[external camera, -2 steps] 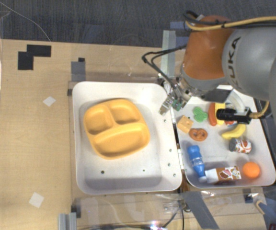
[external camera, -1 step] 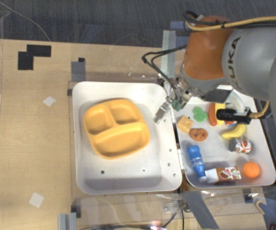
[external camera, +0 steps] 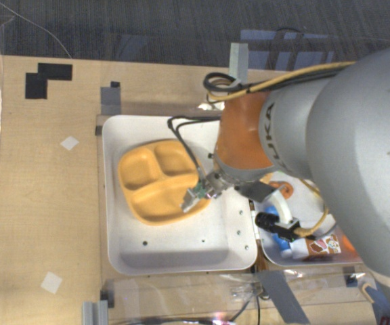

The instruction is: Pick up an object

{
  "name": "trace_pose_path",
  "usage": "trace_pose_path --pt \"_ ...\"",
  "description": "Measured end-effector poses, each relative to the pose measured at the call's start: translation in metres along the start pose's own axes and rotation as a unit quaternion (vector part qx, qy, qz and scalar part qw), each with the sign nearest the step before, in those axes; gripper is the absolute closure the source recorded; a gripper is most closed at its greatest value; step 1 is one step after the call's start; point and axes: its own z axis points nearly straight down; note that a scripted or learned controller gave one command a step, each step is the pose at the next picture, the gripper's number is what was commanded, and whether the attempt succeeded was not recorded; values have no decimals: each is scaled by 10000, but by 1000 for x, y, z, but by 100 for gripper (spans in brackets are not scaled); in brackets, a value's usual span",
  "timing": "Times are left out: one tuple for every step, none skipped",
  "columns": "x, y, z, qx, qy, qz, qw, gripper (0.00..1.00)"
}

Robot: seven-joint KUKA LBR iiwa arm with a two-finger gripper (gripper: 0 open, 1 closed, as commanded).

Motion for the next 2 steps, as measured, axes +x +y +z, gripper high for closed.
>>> trace_pose_path --pt "53 18 10 -8 -33 133 9999 0" --pt "51 18 0 -4 -43 136 9999 100"
